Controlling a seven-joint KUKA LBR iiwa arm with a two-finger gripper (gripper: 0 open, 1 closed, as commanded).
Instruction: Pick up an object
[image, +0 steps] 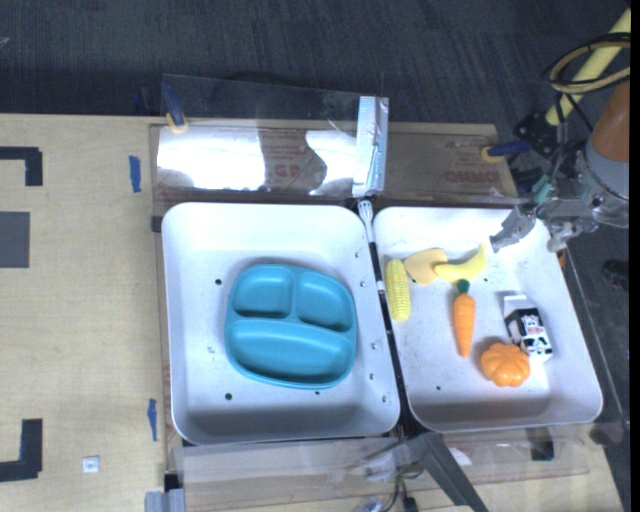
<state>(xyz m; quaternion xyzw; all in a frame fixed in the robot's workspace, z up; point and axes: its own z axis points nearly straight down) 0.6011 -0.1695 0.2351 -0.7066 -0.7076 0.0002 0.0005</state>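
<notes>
In the right bin (560, 400) lie a yellow corn cob (397, 288), a pale yellow banana-shaped toy (446, 265), an orange carrot (464, 320), an orange pumpkin (505, 364) and a small black-and-white toy (531, 333). My gripper (531, 231) hovers over that bin's far right corner, just right of the yellow toy's tip. Its two grey fingers stand apart, open, with nothing between them.
The left bin (190, 250) holds a blue divided plate (291, 324). A clear plastic panel (270, 150) stands behind the left bin. Cables and the arm's body (600, 120) crowd the far right. A ridge separates the two bins.
</notes>
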